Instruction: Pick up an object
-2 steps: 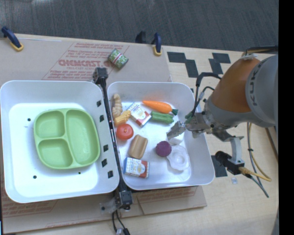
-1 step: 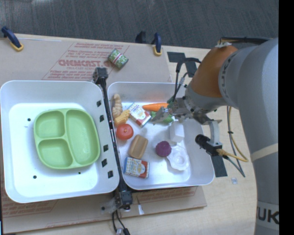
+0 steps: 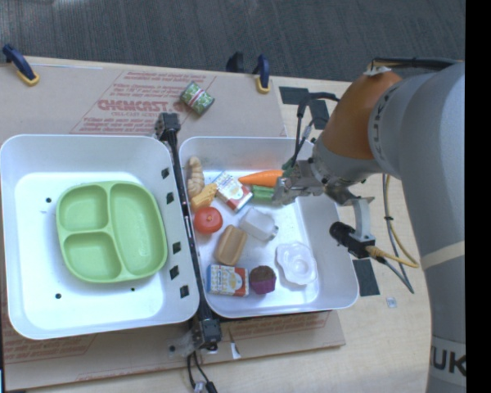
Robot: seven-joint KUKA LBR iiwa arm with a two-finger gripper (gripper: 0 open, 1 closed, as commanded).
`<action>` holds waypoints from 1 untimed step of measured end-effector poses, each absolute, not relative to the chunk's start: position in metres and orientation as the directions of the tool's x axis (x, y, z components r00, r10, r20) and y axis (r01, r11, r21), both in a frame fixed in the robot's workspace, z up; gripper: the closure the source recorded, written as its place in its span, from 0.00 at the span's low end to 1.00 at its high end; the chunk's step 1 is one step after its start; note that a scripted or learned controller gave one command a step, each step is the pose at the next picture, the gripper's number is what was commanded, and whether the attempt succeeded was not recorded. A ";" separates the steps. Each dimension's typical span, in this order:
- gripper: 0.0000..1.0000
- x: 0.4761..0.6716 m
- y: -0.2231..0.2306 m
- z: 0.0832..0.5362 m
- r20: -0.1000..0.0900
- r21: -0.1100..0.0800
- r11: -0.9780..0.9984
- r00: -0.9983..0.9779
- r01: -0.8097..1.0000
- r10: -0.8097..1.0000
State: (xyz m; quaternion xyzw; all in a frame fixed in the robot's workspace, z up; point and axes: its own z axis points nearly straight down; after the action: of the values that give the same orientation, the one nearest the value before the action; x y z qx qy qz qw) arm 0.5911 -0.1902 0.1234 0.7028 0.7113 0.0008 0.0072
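Observation:
The right bin (image 3: 340, 288) holds several toy foods. Among them are an orange carrot (image 3: 260, 177), a red tomato (image 3: 208, 219), a tan bread piece (image 3: 230, 245), a small carton (image 3: 227, 280), a dark plum (image 3: 263, 279), a white fried egg (image 3: 296, 264) and a white block (image 3: 259, 223). A red-and-white packet (image 3: 229, 189) and a yellow piece (image 3: 202, 195) lie near the divider. My gripper (image 3: 286, 188) is down in this bin, at the carrot's right end, beside a green piece (image 3: 264, 192). The wrist hides what lies under it.
The left bin (image 3: 16, 162) holds a green divided plate (image 3: 110, 229). A small green can (image 3: 198, 98) lies on the cardboard behind the bins. Blue clamps (image 3: 262, 72) grip the board's far edge. A black divider (image 3: 177, 203) runs between the bins.

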 end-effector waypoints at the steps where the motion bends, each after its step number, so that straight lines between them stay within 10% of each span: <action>1: 1.00 0.638 -0.167 0.164 0.001 0.000 0.005 -0.005 1.000 1.000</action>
State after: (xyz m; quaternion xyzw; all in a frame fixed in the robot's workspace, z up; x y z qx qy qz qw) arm 0.6378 -0.1671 0.1637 0.7052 0.7090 0.0003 -0.0003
